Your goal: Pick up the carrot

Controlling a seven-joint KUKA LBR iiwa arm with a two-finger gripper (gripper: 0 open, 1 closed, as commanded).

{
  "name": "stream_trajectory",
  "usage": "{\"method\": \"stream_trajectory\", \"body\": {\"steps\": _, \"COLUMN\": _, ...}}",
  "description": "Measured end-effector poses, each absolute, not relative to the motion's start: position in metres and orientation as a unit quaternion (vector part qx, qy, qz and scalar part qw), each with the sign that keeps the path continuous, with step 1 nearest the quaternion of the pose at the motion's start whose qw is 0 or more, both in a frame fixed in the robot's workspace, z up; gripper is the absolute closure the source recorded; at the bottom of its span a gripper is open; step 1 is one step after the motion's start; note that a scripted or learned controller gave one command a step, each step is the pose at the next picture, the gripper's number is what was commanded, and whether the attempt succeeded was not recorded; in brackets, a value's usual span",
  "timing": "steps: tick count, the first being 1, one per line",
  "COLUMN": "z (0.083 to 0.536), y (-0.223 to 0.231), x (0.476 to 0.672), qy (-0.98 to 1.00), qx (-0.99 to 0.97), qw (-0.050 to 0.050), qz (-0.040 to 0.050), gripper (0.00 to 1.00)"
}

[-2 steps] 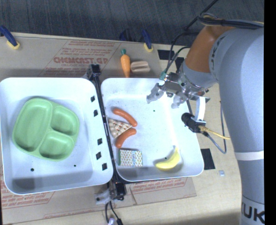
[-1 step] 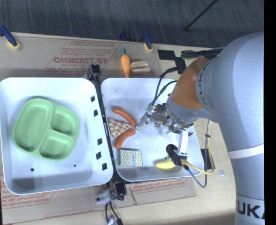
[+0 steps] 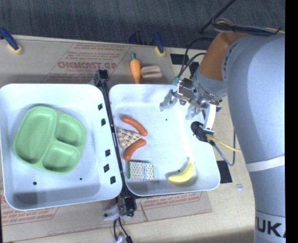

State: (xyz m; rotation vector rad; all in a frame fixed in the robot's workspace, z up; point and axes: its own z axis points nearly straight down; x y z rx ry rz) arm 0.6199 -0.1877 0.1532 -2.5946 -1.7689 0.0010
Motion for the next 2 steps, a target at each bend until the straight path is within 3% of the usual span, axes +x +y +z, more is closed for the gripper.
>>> {"method": "stream_trajectory", "body": {"steps": 1, "z": 0.091, "y": -0.162, "x": 0.552, "qy": -0.536, "qx": -0.844, "qw": 0.003, "qz": 0.0018, "gripper": 0.00}}
{"method": "stream_trajectory", "body": {"steps": 2, "z": 0.092, "y": -0.197, "x": 0.579, "qy": -0.775, "qx": -0.633, "qw": 0.000, "qz": 0.0004, "gripper": 0.00}}
